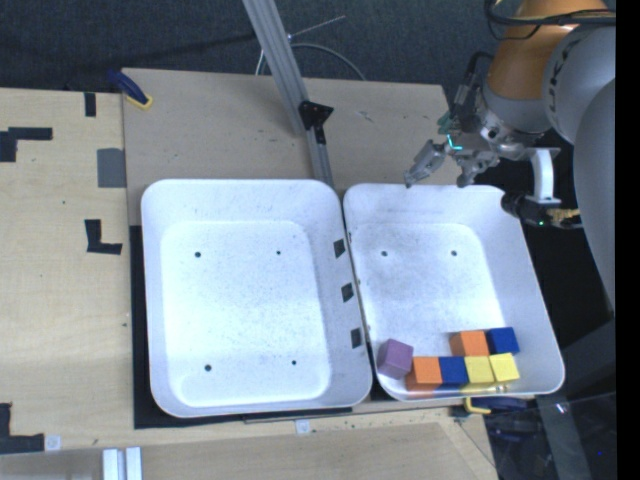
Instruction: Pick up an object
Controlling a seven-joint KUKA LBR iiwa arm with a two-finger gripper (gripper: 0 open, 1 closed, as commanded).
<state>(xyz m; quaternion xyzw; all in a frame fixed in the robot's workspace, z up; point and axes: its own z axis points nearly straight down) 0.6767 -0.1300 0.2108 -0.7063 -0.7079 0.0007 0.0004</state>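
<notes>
Blocks (460, 360) lie well below your pincer (447, 167), which hangs open and empty; they look light, stiff, so grip flat opposite sides.

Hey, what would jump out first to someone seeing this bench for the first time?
The cluster of colored blocks, purple, orange, blue and yellow, packed into the near corner of the right bin. Next, the gripper with open jaws, poised over that bin's far rim, well away from the blocks.
</notes>
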